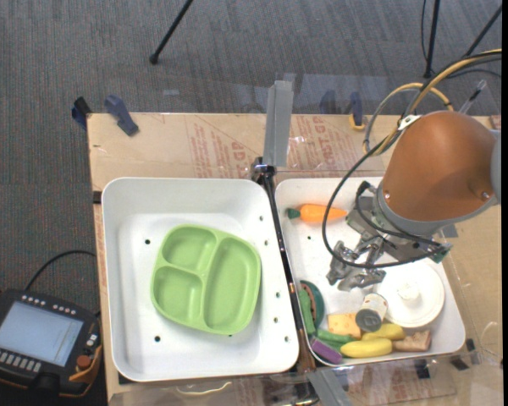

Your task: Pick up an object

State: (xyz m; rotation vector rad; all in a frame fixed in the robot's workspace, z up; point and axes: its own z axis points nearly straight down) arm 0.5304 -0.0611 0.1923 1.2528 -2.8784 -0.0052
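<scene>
A plywood worktop (pixel 178 146) carried two shallow white plastic bins side by side. The left bin (pixel 123 218), in the lower middle of the frame, held a light green plastic plate with three compartments (pixel 207 279), lying flat near the bin's centre.

The right bin (pixel 300 244) held the small objects. An orange toy carrot with a green top (pixel 320 214) lay along its upper edge, towards the upper left corner of that bin. A round white lidded container (pixel 415 299) sat at the bin's right side. Just left of it stood a small white cylinder with a dark grey round cap (pixel 371 315). Along the lower edge lay a yellow toy banana (pixel 371 343), a pale yellow block (pixel 345 323) above it, a green pod-shaped piece (pixel 332 337) beside that, a purple-rimmed item (pixel 323 351) at the lower left corner and a brownish wedge (pixel 415 340) to the right. A dark green curved object (pixel 309 299) leaned at the bin's left wall.

The grey arm with its orange band (pixel 436 163) reached in from the right of the frame. Its metal gripper (pixel 356 271) hung over the middle of the right bin, above the small cylinder and left of the white container. Nothing could be seen between its parts, and whether it stood wide or narrow could not be told from this view.
</scene>
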